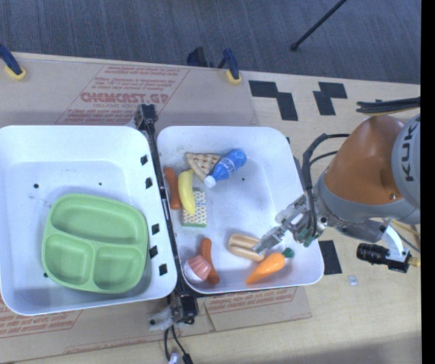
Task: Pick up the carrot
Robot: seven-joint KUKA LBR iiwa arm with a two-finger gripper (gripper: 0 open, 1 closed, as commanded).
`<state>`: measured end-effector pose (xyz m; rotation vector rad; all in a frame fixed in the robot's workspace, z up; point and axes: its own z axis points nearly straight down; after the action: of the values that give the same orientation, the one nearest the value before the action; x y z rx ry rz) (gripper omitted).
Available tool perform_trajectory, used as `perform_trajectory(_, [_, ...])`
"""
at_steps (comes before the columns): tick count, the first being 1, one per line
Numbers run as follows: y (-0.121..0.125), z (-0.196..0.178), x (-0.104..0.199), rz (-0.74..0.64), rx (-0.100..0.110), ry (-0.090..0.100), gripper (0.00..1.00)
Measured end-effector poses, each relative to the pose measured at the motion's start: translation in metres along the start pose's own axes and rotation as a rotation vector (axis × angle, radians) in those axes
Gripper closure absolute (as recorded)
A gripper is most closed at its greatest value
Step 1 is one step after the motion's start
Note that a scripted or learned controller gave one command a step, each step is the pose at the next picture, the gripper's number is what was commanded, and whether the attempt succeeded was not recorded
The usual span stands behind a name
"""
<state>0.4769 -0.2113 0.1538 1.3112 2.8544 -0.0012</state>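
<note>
The carrot (266,268), orange with a green leafy end, lies along the near wall of the right bin (278,139), pointing down-left. My gripper (272,237) reaches in from the right and hovers just above and behind the carrot's leafy end, next to a small hot dog (243,246). It looks open, with nothing between its fingers. The carrot rests on the bin floor, apart from the gripper.
The right bin also holds a blue bottle (227,165), a pizza slice (200,162), a banana (186,192), a sandwich piece (195,216), two red sausages (173,188) (209,262) and a pink item (197,268). A green divided plate (94,241) fills the left bin (20,150).
</note>
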Motion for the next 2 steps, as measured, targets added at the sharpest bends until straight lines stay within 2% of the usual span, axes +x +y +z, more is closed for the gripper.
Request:
perform_trajectory(1, [0.0,0.062,0.001,-0.312,0.0,0.005,0.0])
perform_trajectory(2, [0.001,0.052,0.001,-0.314,0.0,0.005,1.0])
